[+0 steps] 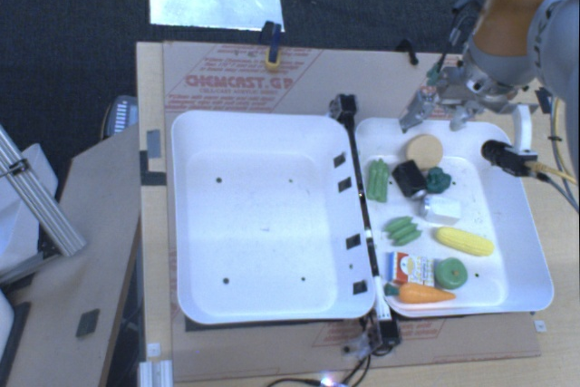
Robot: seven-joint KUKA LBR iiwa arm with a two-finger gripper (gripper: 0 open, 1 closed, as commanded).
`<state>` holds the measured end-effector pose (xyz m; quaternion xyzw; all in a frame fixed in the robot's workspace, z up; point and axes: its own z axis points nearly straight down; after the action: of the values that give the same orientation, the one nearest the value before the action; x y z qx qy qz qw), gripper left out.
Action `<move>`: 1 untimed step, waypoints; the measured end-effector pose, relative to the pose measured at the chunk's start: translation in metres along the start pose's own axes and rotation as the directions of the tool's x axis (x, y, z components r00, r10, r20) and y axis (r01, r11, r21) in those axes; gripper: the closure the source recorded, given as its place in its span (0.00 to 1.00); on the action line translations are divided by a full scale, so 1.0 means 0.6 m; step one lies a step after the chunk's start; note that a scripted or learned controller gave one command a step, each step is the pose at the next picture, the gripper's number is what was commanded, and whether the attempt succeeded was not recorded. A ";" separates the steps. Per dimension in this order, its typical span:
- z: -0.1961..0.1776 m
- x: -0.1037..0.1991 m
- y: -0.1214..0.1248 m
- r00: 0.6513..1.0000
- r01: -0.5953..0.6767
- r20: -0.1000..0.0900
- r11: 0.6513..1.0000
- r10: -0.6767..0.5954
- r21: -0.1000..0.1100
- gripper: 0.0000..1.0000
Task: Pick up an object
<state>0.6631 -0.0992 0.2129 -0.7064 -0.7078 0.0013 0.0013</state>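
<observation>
End effector (441,111): fingers spread, nothing between them; poised over the right bin's far edge, just above the tan disc (423,149)
Left bin (195,127): white, on the desk
Right bin (535,285): green pods, black block, disc, corn cob (465,241), carrot (424,294)
</observation>
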 end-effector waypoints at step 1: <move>-0.251 0.166 0.004 1.000 0.012 -0.002 1.000 -0.012 -0.018 0.00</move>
<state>0.6658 0.0002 0.3633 -0.7020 -0.7121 -0.0058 -0.0042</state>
